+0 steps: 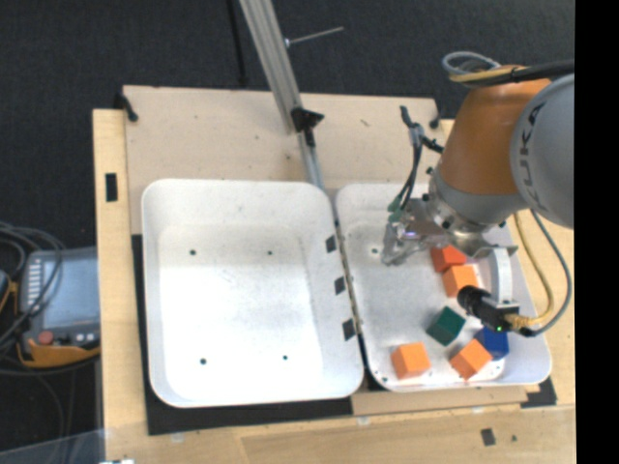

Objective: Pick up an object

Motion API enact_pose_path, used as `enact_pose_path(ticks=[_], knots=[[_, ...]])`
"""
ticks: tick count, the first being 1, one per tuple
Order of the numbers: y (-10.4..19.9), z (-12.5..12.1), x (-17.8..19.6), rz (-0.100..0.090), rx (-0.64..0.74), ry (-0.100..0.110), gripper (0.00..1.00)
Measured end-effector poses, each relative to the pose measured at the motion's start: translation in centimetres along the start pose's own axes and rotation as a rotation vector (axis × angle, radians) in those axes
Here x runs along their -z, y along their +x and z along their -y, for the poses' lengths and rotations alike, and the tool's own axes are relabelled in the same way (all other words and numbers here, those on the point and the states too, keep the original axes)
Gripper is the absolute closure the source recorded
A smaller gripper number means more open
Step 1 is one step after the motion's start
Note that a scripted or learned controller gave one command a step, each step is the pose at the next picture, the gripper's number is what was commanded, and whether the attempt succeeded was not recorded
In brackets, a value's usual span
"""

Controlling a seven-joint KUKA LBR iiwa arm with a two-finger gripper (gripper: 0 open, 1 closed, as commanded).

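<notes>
The gripper hangs low in the right bin; its grip state is unclear

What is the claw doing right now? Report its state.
Claw: low over the right bin, nothing visible between its fingers; open or shut cannot be told.

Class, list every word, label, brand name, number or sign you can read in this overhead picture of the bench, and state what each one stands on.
"KU", running down the grey arm beside its orange band: the visible part of a brand name, the rest cut off at the edge.
Handheld control unit left of the bench: its screen and buttons are too blurred to read.
The white bins and coloured blocks carry no readable text.
</notes>
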State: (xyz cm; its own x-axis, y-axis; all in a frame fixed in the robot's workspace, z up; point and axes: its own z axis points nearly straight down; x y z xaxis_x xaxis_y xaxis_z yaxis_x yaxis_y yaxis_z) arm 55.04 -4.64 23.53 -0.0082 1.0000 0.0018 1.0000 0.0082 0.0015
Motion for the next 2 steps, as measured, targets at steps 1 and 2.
enact_pose_path(ticks=[1, 2], knots=[[5.5, -0.1, -0.9, 0.001, -0.002, 0.002, 1.0], [11.1, -0.6, -1.6, 0.001, 0.0, 0.002, 1.0]])
